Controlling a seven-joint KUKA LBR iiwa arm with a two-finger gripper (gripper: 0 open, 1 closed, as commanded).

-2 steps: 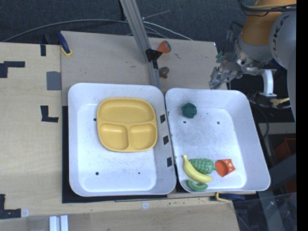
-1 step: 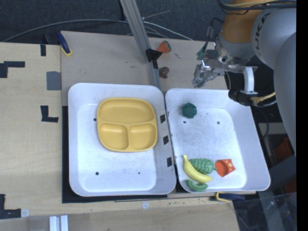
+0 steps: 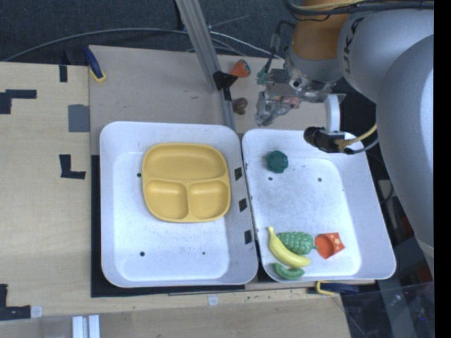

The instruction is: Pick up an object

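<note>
My gripper (image 3: 266,113) hangs above the far edge of the right bin (image 3: 352,189), near the divide between the two bins. A dark green round object (image 3: 276,161) lies in the right bin's far left part, just below and in front of the gripper. At the near end of that bin lie a yellow banana (image 3: 285,251), a bumpy green piece (image 3: 298,241), a small green item (image 3: 289,272) and a red-orange piece (image 3: 329,245). Nothing shows between the fingers.
The left bin (image 3: 120,210) holds a yellow divided plate (image 3: 187,182). A metal pole (image 3: 201,34) slants up behind the bins. A small orange object (image 3: 241,67) and a brown one (image 3: 240,105) lie on the bench behind. The arm's grey body fills the right side.
</note>
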